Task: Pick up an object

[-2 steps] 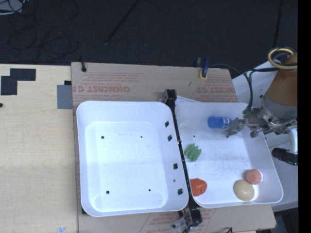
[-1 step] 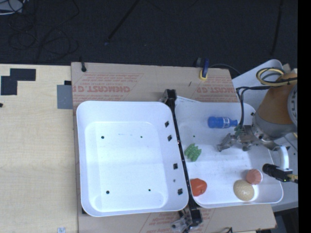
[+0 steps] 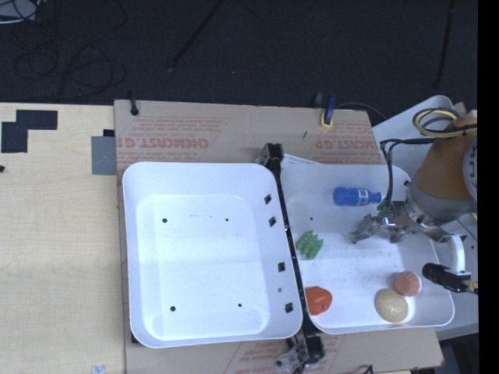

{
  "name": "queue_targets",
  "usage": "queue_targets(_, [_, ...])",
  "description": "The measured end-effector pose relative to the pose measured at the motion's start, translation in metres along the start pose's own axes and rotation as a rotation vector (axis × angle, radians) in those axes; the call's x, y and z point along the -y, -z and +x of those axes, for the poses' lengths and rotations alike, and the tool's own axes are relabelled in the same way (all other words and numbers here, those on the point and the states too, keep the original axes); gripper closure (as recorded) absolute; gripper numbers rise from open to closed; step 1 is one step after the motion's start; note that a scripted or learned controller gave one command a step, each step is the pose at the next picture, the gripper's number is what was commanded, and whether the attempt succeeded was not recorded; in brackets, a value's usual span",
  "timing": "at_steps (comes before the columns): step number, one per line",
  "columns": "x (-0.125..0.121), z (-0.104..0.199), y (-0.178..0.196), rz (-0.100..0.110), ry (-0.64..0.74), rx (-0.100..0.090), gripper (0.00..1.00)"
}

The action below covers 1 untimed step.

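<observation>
Five objects lie in the right bin (image 3: 308, 201); the gripper (image 3: 374, 228), fingers spread and pinching nothing, hovers just near of the blue bottle (image 3: 356, 196). Approach step, I judge: next, centre over the bottle, descend, close.

Two white bins (image 3: 132, 209) sit on printed cardboard (image 3: 195, 135) atop a pale wooden bench (image 3: 54, 248).

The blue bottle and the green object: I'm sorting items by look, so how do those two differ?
The blue bottle is longer and smooth, lying on its side near the gripper; the green object is smaller, bumpy and irregular. The bottle sits toward the bin's far side, the green object close to the divider. Both rest loose in the right bin.
</observation>
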<state>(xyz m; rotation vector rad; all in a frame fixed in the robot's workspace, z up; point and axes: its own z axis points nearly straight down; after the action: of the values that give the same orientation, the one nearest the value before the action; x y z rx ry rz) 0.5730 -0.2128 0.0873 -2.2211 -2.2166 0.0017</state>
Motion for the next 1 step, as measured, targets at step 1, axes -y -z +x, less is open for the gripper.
queue_targets(1, [-0.0158, -0.0007, 0.0008, -0.003, 0.003, 0.001, 0.00])
